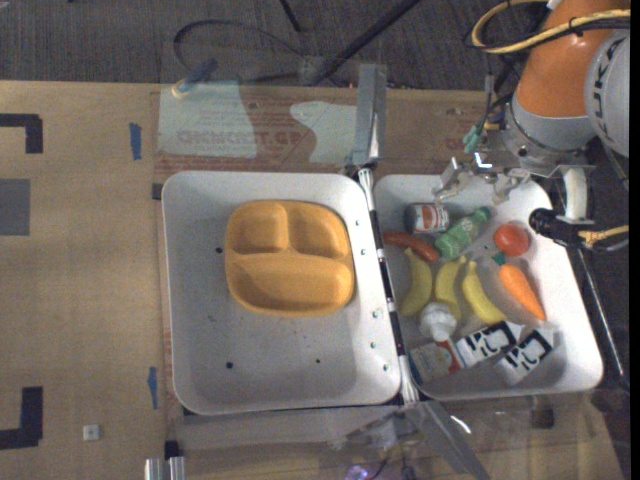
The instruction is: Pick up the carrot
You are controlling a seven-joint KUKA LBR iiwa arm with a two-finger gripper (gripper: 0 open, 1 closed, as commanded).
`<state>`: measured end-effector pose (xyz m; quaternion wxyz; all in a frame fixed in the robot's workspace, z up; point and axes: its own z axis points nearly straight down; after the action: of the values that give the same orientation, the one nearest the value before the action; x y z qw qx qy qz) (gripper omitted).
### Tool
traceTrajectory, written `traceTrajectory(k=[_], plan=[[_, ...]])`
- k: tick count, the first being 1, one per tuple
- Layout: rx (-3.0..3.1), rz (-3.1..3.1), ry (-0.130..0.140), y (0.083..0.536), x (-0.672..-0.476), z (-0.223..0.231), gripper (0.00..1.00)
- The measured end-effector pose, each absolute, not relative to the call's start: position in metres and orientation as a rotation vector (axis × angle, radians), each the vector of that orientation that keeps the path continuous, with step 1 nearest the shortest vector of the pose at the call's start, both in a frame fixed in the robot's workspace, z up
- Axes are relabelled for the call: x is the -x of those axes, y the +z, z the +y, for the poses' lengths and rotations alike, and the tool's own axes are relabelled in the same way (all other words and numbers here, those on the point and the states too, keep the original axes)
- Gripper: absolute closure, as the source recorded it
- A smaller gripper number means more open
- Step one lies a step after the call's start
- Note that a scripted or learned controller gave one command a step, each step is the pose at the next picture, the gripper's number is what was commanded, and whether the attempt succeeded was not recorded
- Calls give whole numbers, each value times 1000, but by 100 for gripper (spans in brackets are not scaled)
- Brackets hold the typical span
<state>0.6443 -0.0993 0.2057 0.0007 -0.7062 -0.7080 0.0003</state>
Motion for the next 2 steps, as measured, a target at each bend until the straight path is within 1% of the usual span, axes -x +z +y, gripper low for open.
traceTrajectory(k=[1, 2], plan=[[2569, -1811, -2, 195, -664, -65, 0], [2407, -2016, 2, 204, -600, -145, 0]])
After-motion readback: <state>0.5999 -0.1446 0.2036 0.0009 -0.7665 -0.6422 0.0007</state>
